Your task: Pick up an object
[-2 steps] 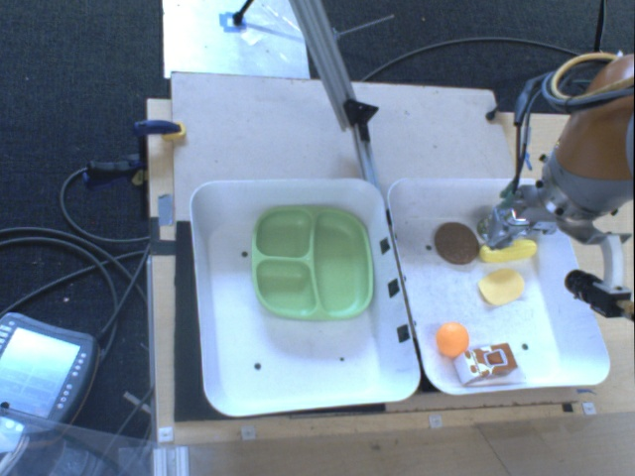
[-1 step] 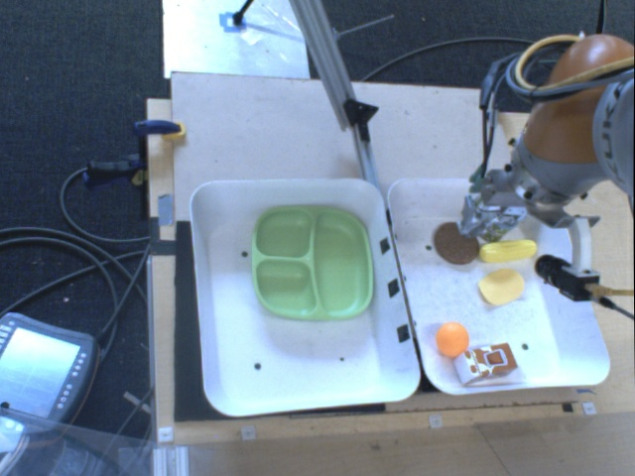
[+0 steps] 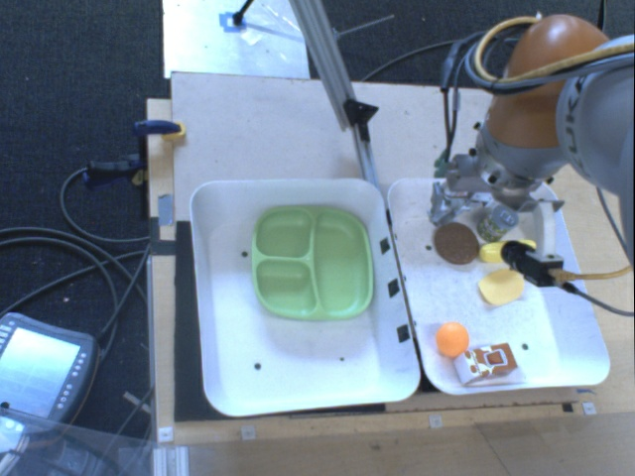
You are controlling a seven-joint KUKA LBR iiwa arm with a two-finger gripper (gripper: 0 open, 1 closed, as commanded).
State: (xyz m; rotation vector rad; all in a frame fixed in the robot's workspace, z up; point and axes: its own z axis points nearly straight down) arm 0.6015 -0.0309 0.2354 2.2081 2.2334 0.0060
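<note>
Camera view is showing the gripper (image 3: 466, 206) hanging low in the right bin (image 3: 585, 365) beside the brown disc (image 3: 457, 243), finger state impossible to tell, so nothing is being held and the pick is remaining undone.

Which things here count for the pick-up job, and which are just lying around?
For the job:
- gripper, low in the right bin
- brown disc
- yellow pieces
- orange ball
- small brown and white box

Just lying about:
- green divided tray in the left bin
- cables and handheld controller left of the bench
</note>
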